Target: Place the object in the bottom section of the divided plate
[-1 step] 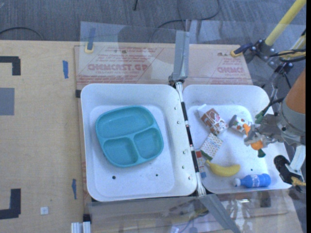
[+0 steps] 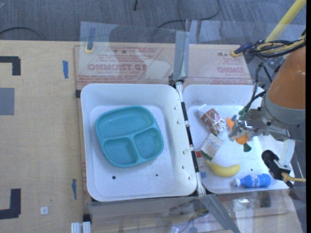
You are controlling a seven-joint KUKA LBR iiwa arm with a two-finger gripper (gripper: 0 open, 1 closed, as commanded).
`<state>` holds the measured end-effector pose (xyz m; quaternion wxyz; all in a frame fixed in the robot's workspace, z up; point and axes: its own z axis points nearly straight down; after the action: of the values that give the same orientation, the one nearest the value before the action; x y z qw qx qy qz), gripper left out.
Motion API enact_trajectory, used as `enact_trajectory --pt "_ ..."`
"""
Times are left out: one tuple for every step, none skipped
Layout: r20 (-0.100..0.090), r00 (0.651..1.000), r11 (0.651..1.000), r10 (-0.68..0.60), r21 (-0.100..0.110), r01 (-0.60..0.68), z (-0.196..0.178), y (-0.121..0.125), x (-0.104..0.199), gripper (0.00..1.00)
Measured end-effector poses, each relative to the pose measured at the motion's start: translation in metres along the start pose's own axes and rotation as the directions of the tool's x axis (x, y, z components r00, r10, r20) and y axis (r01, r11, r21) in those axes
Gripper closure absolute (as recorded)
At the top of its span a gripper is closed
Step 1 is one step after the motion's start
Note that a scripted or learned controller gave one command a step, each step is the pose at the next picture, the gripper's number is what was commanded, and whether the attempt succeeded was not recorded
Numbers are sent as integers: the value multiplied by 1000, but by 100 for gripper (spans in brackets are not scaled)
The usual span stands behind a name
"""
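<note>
Over the right bin (image 2: 221,184), near its right wall, the hand (image 2: 241,130) hangs low above an orange object (image 2: 240,138); whether it is apart or together I cannot tell; the teal divided plate (image 2: 129,135) lies in the middle of the left bin (image 2: 92,178); in the right bin a brown packet (image 2: 212,121) lies toward the far left corner, a banana (image 2: 223,169) and a blue bottle (image 2: 253,180) by the near edge.
</note>
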<state>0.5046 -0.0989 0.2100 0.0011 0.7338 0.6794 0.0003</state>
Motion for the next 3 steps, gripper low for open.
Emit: enact_trajectory --pt "0 1000 1000 1 2 -1 -5 53 63 100" --pt "0 998 998 57 3 -57 26 118 143 100" --pt "-1 998 998 -64 0 64 15 108 222 100"
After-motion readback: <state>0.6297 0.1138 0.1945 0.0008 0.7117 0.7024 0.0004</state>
